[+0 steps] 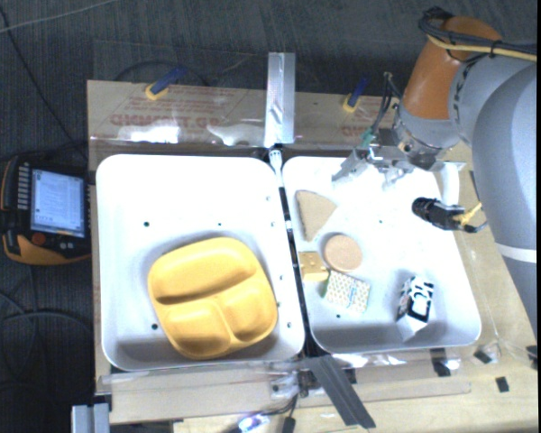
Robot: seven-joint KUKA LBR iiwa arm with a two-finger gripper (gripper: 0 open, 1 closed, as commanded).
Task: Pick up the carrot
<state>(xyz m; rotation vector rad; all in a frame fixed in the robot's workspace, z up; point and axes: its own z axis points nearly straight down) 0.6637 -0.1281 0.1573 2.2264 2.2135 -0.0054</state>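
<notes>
Fingers (345,170) on my gripper (370,171) look spread wide with nothing between them, over the far rim of the right bin (451,269). I can't pick out a plainly orange carrot. Closest guess is the tan wedge (316,213), near, below and left of my fingers, long axis roughly up-down in view. A round disc (343,252) lies just past it. Judgement: move down-left, jaws set across the wedge

Yellow tray (213,294) lies in the left bin (135,206) (pincer (371,166) hangs over the right bin (392,242)).
</notes>
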